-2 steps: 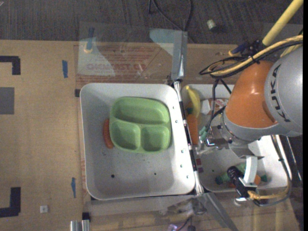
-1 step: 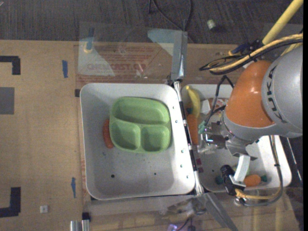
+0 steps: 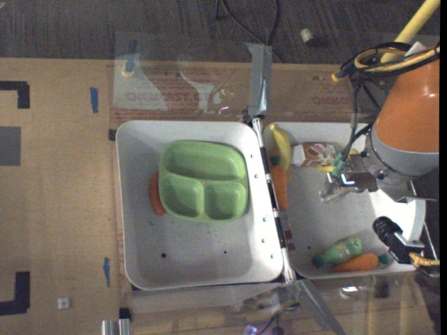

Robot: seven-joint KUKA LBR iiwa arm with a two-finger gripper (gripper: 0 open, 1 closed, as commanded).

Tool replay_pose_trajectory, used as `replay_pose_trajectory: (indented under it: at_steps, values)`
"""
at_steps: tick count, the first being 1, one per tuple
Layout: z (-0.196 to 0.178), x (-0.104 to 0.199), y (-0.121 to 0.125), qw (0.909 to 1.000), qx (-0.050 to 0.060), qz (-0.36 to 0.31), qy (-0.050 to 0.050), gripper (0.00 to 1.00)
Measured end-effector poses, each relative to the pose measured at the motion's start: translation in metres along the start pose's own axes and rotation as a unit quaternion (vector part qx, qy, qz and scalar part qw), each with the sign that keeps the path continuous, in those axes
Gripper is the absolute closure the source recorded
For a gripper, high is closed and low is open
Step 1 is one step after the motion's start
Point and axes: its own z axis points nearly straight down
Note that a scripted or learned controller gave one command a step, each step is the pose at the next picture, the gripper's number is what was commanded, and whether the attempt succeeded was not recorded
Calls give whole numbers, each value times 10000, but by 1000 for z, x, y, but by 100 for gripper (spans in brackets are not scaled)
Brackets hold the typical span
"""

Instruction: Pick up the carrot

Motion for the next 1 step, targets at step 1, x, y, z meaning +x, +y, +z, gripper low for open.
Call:
replay_pose_trajectory:
  at_steps: [1]
  values:
    - [-13,-27,-1,9975,-6,-702,-5,100]
